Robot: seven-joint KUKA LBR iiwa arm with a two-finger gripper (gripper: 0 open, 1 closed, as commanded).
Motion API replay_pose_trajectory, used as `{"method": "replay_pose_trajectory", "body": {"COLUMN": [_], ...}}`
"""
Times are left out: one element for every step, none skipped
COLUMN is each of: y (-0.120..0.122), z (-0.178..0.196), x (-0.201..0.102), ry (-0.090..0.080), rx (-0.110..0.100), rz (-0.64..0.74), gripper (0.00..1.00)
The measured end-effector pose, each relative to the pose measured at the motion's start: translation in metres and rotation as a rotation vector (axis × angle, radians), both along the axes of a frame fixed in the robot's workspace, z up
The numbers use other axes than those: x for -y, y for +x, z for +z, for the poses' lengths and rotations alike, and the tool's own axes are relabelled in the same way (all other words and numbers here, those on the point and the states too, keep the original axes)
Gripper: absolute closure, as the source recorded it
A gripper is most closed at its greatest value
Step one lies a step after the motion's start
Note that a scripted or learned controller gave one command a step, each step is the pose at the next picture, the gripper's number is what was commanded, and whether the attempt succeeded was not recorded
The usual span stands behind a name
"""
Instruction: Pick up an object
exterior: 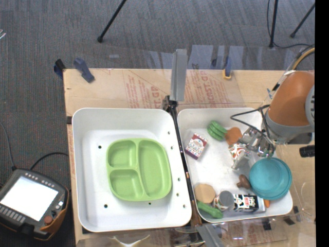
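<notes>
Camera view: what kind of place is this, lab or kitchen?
Most likely a robotics lab. A plywood bench on grey carpet bears two white bins, a teach pendant lies on the floor at the left, and tripod legs stand behind the bench.

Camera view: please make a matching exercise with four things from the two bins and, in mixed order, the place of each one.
Things:
1. green tray
2. teal bowl
3. card box
4. milk carton

Places:
A. right bin, near the divider
B. left bin, middle
C. right bin, front edge
D. right bin, right side, below the gripper

Pairs: 1-B, 2-D, 3-A, 4-C
</notes>
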State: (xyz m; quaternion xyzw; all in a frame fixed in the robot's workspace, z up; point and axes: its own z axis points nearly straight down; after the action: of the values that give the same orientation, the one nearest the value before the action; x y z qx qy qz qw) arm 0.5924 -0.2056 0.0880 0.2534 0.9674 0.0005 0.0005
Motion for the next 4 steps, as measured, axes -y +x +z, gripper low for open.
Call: {"method": "replay_pose_trajectory", "body": {"y": [-0.037,0.035,0.026,0.013], "z": [-0.001,0.0,0.0,-0.001], "x": [0.005,0.005,0.006,-0.025], "ry": [0.0,0.0,0.0,0.001], "rx": [-0.001,0.002,-0.001,-0.003], "rz": [-0.036,-0.079,-0.173,-0.298], "gripper": [0.0,0.0,0.0,0.0]}}
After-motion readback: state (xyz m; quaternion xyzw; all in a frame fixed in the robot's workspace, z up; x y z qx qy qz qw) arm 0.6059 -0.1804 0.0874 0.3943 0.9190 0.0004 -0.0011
